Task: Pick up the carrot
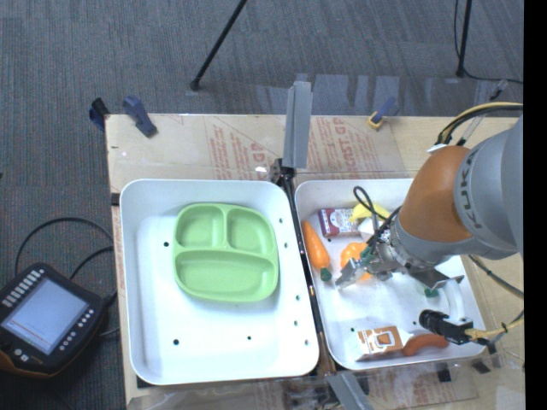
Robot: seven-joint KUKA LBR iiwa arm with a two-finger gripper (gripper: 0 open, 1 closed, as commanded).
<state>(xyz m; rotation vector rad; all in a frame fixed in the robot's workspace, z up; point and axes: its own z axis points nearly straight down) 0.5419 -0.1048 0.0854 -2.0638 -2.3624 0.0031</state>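
I'm on the approach, my hand (352, 272) low in the right bin (376, 359) just beside the carrot (315, 246), holding nothing visible, its opening unclear; next, straddle the carrot.

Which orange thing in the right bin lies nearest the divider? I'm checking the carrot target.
The carrot, a long orange piece lying along the right bin's left wall. The rounder orange item sits by the gripper; a third lies near the front.

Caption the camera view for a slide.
Gripper beside the carrot in the right bin; green tray in the left bin.
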